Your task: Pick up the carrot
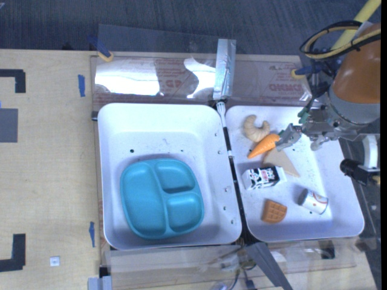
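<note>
Fingers [291, 135] closed on the thick end of the carrot [264, 145], gripper [289, 136] reaching in from the right over the right bin [344, 222]. Carrot held at a slant: long axis running from upper right at the fingers down to lower left, narrow tip pointing toward the divider between the two bins. Cannot tell whether the tip touches the bin floor or hangs just above it. Just above the carrot, near the bin's back wall, a pale curved piece [255, 127], close to the carrot but apart from it. Under and just right of the carrot, a tan wedge [284, 161] lying flat. Below that, a small black-and-white carton [263, 177] on its side. Nearer the front wall, a waffle [274, 211], and to its right a white cup [312, 200] tipped over. Behind the gripper, the grey wrist and the orange band [358, 80], with yellow and black cables looping above. In the left bin [115, 125], well apart from the carrot, a blue tray [161, 196] with three compartments, set toward the front.
</note>
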You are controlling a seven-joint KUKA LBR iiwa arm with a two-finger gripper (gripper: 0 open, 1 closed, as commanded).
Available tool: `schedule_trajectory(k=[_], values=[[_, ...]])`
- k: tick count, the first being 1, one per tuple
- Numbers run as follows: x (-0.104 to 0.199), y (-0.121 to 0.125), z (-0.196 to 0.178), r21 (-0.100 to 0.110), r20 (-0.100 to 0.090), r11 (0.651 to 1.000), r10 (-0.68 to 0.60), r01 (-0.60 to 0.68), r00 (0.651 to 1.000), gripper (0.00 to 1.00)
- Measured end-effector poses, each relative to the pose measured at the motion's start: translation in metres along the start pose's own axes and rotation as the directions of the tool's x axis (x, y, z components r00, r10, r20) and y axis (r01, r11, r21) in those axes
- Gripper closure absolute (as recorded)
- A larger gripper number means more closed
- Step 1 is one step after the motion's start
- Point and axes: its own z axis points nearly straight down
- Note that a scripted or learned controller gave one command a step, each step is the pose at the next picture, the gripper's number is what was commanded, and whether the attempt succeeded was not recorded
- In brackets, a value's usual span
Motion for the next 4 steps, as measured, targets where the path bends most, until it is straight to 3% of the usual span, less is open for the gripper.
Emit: schedule_trajectory(k=[1, 2, 3, 4], values=[[-0.015, 0.061, 0.099, -0.006, 0.0, 0.941, 0.34, -0.34, 0.941, 0.0], [-0.002, 0.058, 0.131, -0.004, 0.001, 0.999, 0.038, -0.038, 0.999, 0.0], [-0.003, 0.058, 0.12, -0.005, 0.002, 0.999, 0.04, -0.04, 0.999, 1.0], [0.063, 0.103, 0.032, 0.0, -0.001, 0.999, 0.038, -0.038, 0.999, 1.0]])
